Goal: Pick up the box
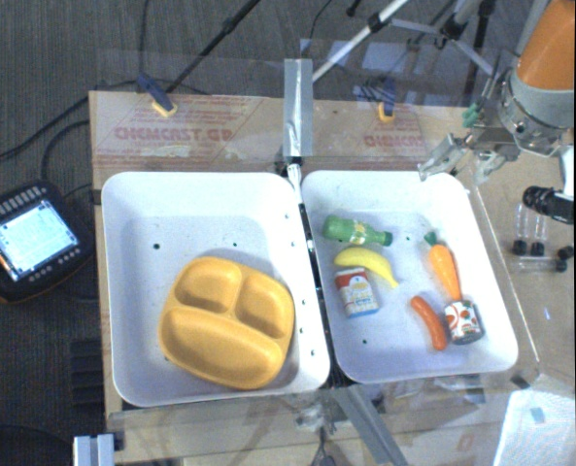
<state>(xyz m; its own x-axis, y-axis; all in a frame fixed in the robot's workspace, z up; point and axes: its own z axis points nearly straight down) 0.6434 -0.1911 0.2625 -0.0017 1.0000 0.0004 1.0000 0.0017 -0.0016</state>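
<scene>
The box, small with a red and white label and a blue lower edge, lies in the middle of the right bin, just below the banana. My gripper hangs over the far right corner of that bin, well above and to the right of the box. Its fingers are spread open with nothing between them. The orange band of the arm rises above it at the top right.
In the right bin a green bottle lies at the back, with a carrot, a red sausage and a small can on the right side. A yellow divided tray fills much of the left bin. A handheld screen sits left of the bench.
</scene>
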